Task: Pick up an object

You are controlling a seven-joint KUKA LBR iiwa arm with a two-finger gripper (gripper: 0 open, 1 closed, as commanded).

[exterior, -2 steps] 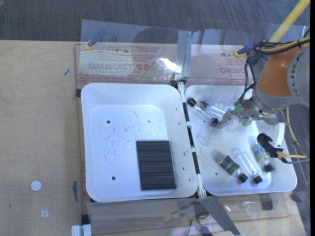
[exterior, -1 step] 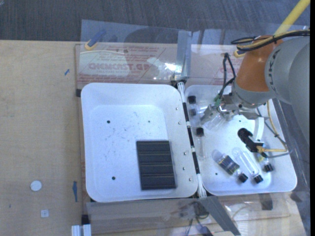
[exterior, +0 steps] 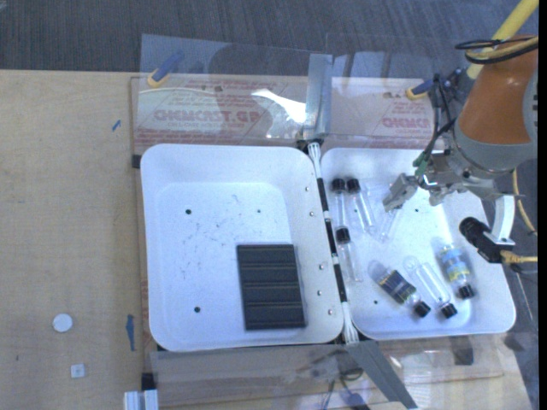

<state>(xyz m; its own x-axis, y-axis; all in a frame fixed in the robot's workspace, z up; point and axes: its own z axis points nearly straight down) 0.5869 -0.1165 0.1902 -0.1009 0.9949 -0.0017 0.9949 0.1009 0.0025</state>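
Note:
My gripper (exterior: 419, 193) hangs over the upper middle of the right bin (exterior: 500, 314), reaching in from the right below the orange wrist band. Its two grey fingers stand apart, open, with nothing between them. Several clear vials with black caps lie in this bin. Two capped vials (exterior: 357, 199) rest just left of the gripper. One with a dark label (exterior: 395, 286) and one with a blue and yellow label (exterior: 453, 263) lie nearer the front. A dark ribbed block (exterior: 270, 285) lies in the left bin (exterior: 171, 178).
A metal divider (exterior: 329, 229) separates the two bins. Clear plastic sheeting (exterior: 231, 114) stands behind them. Cables and a black connector (exterior: 479, 237) hang off the arm over the right bin's right side. The wooden bench (exterior: 68, 229) stretches out to the left.

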